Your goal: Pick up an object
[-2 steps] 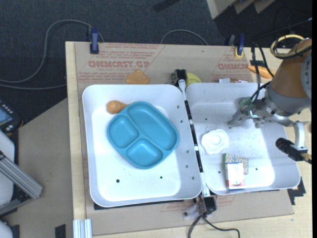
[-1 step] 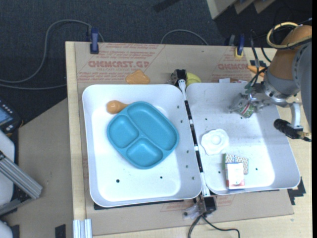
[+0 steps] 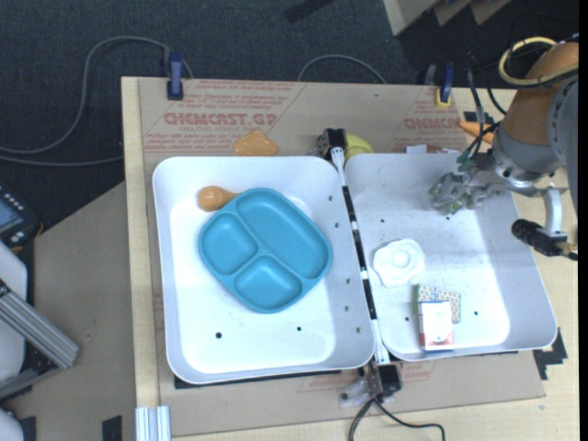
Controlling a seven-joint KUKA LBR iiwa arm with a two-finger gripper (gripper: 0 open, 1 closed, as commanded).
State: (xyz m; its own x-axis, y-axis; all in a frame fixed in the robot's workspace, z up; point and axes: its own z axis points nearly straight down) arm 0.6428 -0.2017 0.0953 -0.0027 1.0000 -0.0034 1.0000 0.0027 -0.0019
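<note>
Clearly the risk is a grab at nothing: the gripper [image 3: 450, 194] hangs over bare floor at the right bin's [image 3: 514, 283] far end, well apart from the fried egg toy [image 3: 398, 261] and small box [image 3: 435, 317]; its blurred tip leaves its state unreadable

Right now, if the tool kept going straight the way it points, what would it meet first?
The tool points down into the right bin, so it would likely meet that bin's bare white floor first. The fried egg toy lies nearer the camera, off that line, though depth is unclear.
</note>
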